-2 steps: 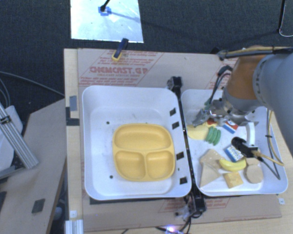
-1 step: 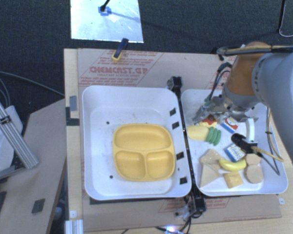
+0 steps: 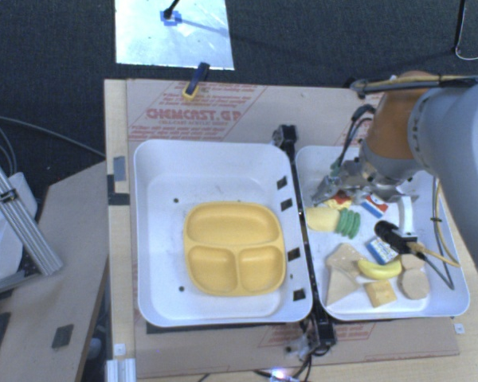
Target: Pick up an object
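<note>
Reaching into the right bin, the end effector hangs just above a yellow toy and green toy; its grip state is indiscernible. Next, presumably: descend and close.

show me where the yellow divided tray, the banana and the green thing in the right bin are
yellow divided tray (image 3: pixel 234 247), camera view, point on its central ridge.
banana (image 3: pixel 378 270), camera view, point on its curved middle.
green thing (image 3: pixel 349 223), camera view, point on its ribbed middle.
</note>
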`<action>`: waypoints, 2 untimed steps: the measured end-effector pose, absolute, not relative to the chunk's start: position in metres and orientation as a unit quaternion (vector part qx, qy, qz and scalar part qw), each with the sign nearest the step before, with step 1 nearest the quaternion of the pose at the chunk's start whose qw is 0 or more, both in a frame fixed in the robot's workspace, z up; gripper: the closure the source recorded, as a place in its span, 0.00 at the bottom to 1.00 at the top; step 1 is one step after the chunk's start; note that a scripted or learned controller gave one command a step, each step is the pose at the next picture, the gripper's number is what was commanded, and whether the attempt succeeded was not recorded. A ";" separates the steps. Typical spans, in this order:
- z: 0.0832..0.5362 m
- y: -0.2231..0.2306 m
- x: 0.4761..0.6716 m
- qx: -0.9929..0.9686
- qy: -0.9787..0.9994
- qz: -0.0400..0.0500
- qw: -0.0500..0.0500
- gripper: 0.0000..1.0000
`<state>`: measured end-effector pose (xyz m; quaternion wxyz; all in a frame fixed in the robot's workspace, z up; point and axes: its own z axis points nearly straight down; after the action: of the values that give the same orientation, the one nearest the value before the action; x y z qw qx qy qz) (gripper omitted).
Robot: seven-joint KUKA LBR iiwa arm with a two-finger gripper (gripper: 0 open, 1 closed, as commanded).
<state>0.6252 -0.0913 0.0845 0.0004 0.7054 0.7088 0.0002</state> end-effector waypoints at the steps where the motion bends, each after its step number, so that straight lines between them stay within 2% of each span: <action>1: 0.085 -0.090 0.629 0.705 0.709 0.001 0.001 0.00; 2: 0.097 -0.090 0.630 0.705 0.709 0.002 0.000 1.00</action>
<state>0.6298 -0.0903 0.0969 0.0005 0.7048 0.7094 0.0016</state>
